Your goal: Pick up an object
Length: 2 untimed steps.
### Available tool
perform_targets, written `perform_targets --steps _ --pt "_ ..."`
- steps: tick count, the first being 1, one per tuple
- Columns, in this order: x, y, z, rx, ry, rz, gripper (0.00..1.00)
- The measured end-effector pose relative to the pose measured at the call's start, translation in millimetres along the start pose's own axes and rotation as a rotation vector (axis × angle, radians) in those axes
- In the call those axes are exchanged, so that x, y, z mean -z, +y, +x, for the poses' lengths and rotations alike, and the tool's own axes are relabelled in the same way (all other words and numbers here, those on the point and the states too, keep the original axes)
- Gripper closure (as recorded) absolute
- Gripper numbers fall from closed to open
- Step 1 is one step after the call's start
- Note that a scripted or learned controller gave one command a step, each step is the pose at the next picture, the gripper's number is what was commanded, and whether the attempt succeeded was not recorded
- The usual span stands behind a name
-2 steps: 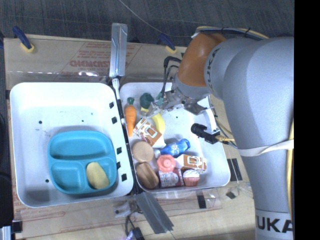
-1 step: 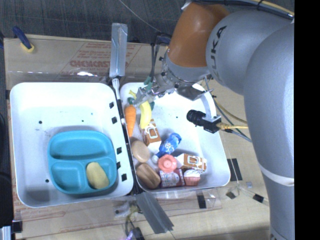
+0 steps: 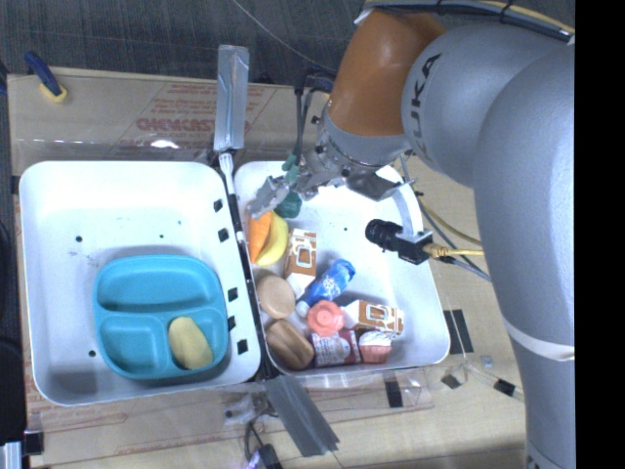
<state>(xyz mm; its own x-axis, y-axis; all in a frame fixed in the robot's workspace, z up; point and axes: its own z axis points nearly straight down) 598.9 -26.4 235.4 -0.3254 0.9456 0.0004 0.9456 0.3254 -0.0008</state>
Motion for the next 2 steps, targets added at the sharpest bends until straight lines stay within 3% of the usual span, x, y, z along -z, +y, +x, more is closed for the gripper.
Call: perform_targets --steps 1,2 --pt "-45 27 -50 0.078 0.000 0.002 0.00" --pt "-125 36 -85 0.030 -0.006 -0.016 0.00"
